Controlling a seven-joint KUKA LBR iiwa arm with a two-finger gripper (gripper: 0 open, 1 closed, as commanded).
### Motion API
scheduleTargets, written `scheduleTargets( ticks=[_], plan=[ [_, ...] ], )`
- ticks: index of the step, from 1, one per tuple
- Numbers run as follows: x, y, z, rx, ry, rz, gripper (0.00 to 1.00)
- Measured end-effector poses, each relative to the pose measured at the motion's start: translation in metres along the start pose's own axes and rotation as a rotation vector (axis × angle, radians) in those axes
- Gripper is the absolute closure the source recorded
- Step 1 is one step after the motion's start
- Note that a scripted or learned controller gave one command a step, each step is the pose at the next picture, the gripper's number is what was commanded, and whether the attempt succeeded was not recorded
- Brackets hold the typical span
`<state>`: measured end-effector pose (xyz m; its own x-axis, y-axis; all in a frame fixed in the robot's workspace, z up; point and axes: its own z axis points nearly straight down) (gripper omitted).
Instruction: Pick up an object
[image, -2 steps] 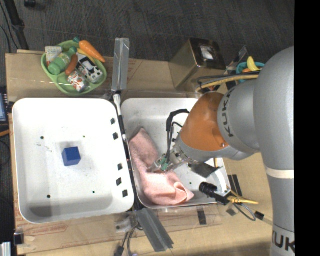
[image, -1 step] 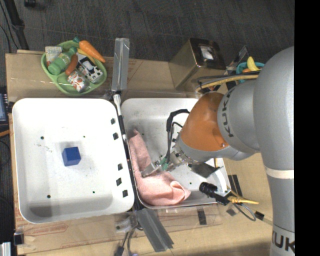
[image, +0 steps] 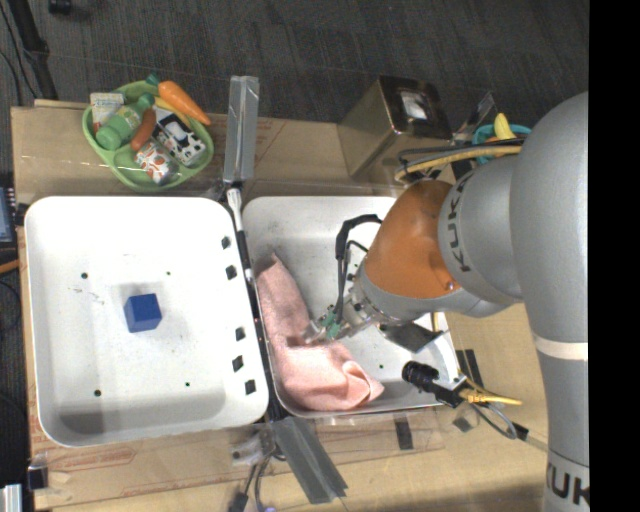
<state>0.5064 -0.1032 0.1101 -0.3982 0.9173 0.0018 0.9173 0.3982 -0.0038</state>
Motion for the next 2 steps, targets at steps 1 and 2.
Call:
scheduleTargets(
  ticks=[1, 2],
  plan=[
    [0.0, 0.0, 0.0, 0.0, 0.0, 0.0, 0.0],
    [-0.011, 0.029, 0.019, -0.001, -0.001, 0.166, 0.0]
  ],
)
